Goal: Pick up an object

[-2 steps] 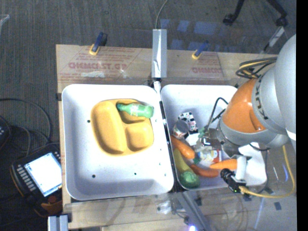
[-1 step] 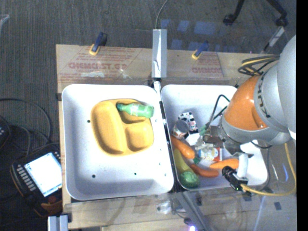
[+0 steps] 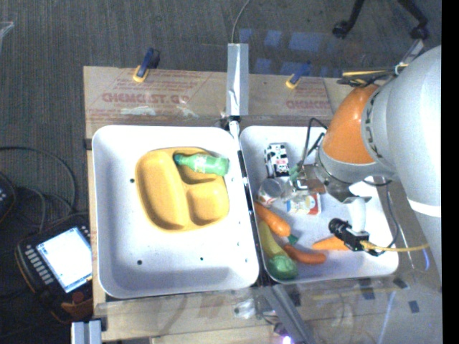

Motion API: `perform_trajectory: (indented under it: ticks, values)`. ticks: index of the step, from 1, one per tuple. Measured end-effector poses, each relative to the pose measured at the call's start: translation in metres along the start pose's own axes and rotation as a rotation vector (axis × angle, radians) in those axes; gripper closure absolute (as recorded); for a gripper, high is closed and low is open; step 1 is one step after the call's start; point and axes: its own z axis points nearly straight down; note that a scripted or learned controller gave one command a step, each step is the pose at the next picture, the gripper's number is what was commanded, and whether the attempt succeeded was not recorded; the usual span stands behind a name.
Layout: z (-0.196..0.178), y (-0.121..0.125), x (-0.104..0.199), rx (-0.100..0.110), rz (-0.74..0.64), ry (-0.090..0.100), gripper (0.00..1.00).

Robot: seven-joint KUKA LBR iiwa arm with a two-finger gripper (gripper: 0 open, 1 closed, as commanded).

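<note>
The gripper [image 3: 300, 183] is over the right bin [image 3: 374, 260], just beside a silver can [image 3: 272, 189]; if it is open or closed, I cannot tell. A green bottle [image 3: 204, 164] lies on the yellow tray [image 3: 168, 203] in the left bin [image 3: 118, 260].

Two shallow white bins are set side by side on a bench, the left bin [image 3: 122, 253] larger than the right bin [image 3: 362, 265]. A brown cardboard sheet [image 3: 165, 95] with faded red print is laid under them and is pinned at its far edge by two blue-and-yellow clamps [image 3: 147, 61]. A grey metal post [image 3: 237, 81] is fixed between the bins. A handheld controller [image 3: 61, 256] with a lit screen is seen at lower left, beside black cables [image 3: 43, 160] on grey carpet [image 3: 86, 20]. Black chair legs [image 3: 373, 6] are seen at top right.
</note>
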Motion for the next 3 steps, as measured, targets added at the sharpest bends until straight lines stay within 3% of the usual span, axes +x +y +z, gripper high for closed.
perform_trajectory:
  ticks: [1, 2, 3]
  values:
    - [0.0, 0.0, -0.004, -0.005, 0.004, -0.008, 0.0]
    - [0.002, 0.041, -0.054, -0.001, 0.085, 0.0, 0.0]
    - [0.003, 0.076, -0.074, 0.027, 0.18, 0.017, 0.0]
